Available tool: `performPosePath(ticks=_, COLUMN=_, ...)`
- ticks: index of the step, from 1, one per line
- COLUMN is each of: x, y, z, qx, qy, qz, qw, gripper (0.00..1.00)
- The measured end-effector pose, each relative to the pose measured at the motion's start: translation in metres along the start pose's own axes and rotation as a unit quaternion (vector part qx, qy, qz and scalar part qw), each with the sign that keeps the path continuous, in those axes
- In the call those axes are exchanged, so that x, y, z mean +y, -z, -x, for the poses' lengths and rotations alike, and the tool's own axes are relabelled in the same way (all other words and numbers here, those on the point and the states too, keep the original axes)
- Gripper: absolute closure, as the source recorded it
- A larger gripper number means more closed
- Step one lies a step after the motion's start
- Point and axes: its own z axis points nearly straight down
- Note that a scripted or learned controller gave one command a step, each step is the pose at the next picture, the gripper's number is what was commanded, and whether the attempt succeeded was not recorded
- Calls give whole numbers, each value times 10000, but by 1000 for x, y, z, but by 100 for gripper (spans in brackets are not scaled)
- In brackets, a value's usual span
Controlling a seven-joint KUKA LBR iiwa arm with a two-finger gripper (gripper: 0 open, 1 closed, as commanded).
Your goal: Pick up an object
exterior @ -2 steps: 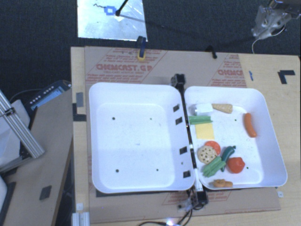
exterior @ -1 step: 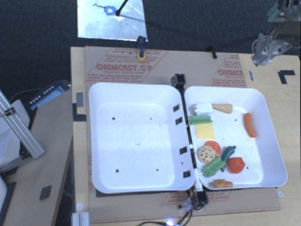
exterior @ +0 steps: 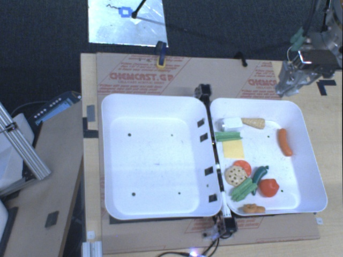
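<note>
Above the right bin (exterior: 308,143), tool (exterior: 288,87) hovers.

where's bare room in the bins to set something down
The left bin is bare floor wall to wall. In the right bin, free floor lies between the sausage and the cheese slice; its lower left, around the cracker, is crowded.

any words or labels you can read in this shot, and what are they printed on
"CHEMCAST GP" in red, on the brown sheet under the bins, at its top left.
The same red print repeats at the sheet's top right and along the bottom edge, too blurred or covered to read fully.
Finer red lines around the brand: too small to read.
</note>
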Motion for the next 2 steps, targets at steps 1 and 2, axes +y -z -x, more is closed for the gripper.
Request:
performPosePath(ticks=1, x=-5, y=0, z=42, qx=-14, qy=-53, qz=4, qw=10000, gripper=100)
performPosePath(ticks=2, x=-6, y=0, z=130, qx=-25, qy=-80, qz=10, qw=10000, gripper=100)
